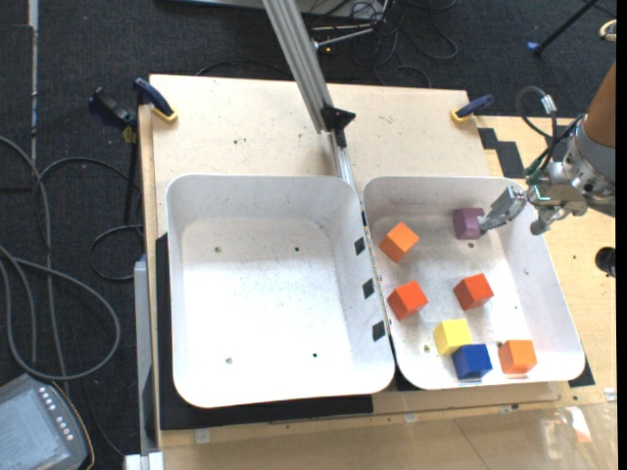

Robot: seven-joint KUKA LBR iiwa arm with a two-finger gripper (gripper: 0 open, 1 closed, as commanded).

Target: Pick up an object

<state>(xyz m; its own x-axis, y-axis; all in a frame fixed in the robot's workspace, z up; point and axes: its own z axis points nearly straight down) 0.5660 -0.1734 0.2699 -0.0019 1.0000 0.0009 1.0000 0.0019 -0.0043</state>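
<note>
The gripper (521, 215), fingers spread, hangs just right of the purple block (467, 223).

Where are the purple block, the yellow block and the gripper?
purple block (467, 223): camera view, its top face.
yellow block (451, 335): camera view, its top face.
gripper (520, 215): camera view, midway between fingertips.

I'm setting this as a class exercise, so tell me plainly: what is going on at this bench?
A robot arm reaches in from the right over the right bin. Its gripper is open, fingers spread, with one finger beside the purple block but not around it. Nothing is held yet. Four orange blocks, a yellow block and a blue block also lie in that bin.
</note>
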